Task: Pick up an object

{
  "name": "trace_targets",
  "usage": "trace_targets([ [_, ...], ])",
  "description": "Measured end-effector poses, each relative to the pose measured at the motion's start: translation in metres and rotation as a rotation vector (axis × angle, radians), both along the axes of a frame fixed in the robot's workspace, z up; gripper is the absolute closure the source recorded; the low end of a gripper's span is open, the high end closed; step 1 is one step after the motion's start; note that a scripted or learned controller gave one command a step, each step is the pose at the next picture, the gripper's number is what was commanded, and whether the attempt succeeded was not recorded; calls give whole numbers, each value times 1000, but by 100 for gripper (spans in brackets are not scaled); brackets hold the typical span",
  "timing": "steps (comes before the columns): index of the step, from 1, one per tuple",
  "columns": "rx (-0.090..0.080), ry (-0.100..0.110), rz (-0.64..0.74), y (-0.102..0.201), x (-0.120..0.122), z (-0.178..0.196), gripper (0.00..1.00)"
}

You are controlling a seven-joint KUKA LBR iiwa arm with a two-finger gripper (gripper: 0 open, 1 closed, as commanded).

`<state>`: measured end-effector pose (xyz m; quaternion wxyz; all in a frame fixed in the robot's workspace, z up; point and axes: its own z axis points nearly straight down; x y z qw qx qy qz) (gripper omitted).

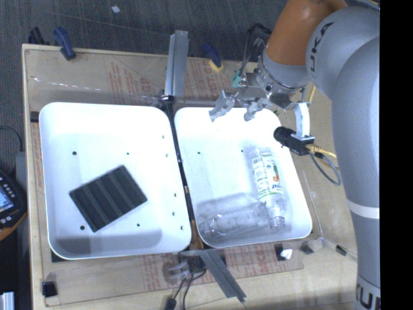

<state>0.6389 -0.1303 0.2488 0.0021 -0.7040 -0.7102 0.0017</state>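
Note:
My gripper (pixel 235 108) hangs over the far edge of the right bin (pixel 213 173), fingers spread apart with nothing between them. Below it, in the right bin, a clear plastic bottle with a white and green label (pixel 267 181) lies along the right wall. A second clear bottle without a label (pixel 235 219) lies across the near end of that bin, touching the first at its cap end. A dark ribbed rectangular slab (pixel 108 197) lies flat in the left bin (pixel 64 128).
A metal divider post (pixel 175 63) stands at the back between the bins. Blue clamps (pixel 63 42) hold the bench's far edge. Cables (pixel 322 154) hang from the wrist over the right bin's right rim. A handheld device (pixel 8 199) lies at far left.

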Motion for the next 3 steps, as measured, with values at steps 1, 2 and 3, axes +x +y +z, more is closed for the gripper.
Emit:
trace_targets([
  [1, -1, 0, -157, -74, -45, -98, 0],
  [2, 0, -6, 350, -27, -19, -101, 0],
  [3, 3, -2, 402, -80, -32, -134, 0],
])
